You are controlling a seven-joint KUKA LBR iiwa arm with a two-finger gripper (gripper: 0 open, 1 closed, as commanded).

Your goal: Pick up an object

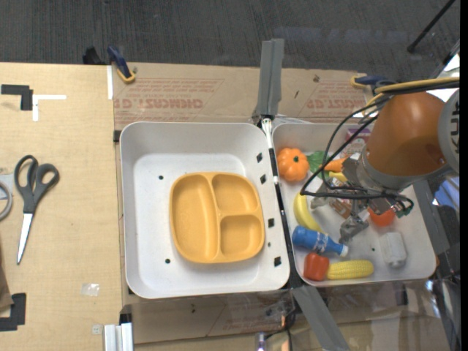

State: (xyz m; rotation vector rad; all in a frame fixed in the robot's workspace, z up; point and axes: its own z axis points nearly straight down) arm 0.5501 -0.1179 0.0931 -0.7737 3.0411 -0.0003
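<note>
The arm's orange band point(404, 134) hides much of the right bin point(420, 265), covering toys toward its twelve o'clock edge. A green thing point(316, 160) peeks out, too covered to identify. At nine o'clock, a ring-shaped object point(4, 199) is cut by the frame's edge.

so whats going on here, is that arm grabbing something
The arm's claw is down in the right bin, among small toys: a yellow banana, a blue bottle, a corn cob and an orange pumpkin. Nothing can be seen between its fingers, so no pick is confirmed. The left bin holds a yellow divided tray.
</note>
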